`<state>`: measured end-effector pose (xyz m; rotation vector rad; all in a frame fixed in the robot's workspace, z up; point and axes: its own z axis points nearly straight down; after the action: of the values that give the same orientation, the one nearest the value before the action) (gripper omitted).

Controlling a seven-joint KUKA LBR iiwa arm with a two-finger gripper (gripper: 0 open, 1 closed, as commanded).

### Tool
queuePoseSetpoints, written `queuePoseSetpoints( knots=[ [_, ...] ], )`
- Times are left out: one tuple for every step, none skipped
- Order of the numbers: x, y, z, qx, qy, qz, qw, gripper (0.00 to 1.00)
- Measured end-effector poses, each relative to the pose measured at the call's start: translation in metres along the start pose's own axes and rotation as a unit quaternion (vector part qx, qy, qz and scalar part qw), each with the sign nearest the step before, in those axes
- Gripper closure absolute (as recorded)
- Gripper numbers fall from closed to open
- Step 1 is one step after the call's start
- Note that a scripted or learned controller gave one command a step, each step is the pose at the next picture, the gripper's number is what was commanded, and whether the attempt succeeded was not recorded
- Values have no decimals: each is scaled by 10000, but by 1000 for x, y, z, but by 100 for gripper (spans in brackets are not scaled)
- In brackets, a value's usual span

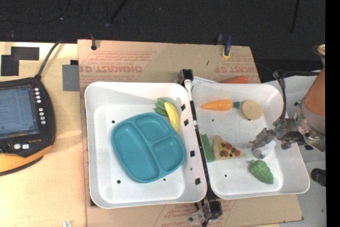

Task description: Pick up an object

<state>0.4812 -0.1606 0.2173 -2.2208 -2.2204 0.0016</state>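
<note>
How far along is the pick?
Done: the arm has reached into the right bin, the gripper low between the pizza slice and the green toy. In hand: nothing visibly between its fingers. Left: grasp and lift; the carrot and the cookie lie untouched.

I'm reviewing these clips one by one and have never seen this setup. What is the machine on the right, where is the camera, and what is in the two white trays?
One fixed camera looks down at a slant on a bench with two shallow white bins. The machine is a robot arm reaching in from the right; its gripper hangs over the right bin, with nothing visibly between its fingers. The right bin holds toy food: a carrot, a round beige piece, a pizza slice and a green leafy piece. The left bin holds a teal divided plate and a banana. A handheld control tablet lies at far left.
</note>
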Motion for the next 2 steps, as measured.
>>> queuePoseSetpoints(
  knots=[
    [-52,41,108,-83,-41,11,10000,0],
    [-25,81,116,-144,-97,-1,9998,0]
  ],
)
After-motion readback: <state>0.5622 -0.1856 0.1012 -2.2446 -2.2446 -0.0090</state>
